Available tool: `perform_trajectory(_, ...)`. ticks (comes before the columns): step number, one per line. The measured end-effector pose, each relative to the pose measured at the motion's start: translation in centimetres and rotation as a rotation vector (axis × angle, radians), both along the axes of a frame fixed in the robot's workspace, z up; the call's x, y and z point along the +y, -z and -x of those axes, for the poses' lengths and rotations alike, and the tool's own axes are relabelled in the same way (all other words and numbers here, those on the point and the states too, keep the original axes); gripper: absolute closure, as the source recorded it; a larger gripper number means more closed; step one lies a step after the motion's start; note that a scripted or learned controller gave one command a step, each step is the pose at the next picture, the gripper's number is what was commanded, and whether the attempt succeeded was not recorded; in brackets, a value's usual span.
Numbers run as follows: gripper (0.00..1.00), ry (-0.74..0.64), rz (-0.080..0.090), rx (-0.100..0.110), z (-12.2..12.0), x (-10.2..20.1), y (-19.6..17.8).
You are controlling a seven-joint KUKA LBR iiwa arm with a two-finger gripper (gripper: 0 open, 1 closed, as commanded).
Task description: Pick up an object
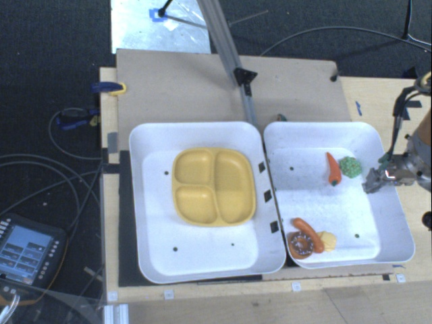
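In the right bin (337,140) lie an orange carrot (333,169) and a green broccoli piece (349,167) near its far right side. At its near edge sit a brown doughnut (300,244), a red-orange sausage (308,233) and a small yellow piece (328,240). My gripper (379,179) hangs at the right rim of this bin, just right of the broccoli and apart from it. Nothing shows between its fingers.
The left bin (155,248) holds a yellow divided plate (214,185). A grey pole (223,39) slants down from the top to the far edge between the bins. Cables and a pendant (23,248) lie on the floor at left.
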State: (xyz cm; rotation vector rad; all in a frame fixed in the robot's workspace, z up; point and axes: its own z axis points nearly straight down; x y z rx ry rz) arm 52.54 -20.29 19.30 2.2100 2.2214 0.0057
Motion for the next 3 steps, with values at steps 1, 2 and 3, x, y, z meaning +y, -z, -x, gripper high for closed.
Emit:
perform_trajectory(1, 1.0, -0.001, 0.0, 0.0, 0.5, 0.5, -5.9)
perform_trajectory(2, 1.0, -0.002, -0.002, 0.004, 0.4, 0.5, -7.1)
perform_trajectory(3, 1.0, -0.006, -0.005, 0.006, -0.7, 6.5, -6.0)
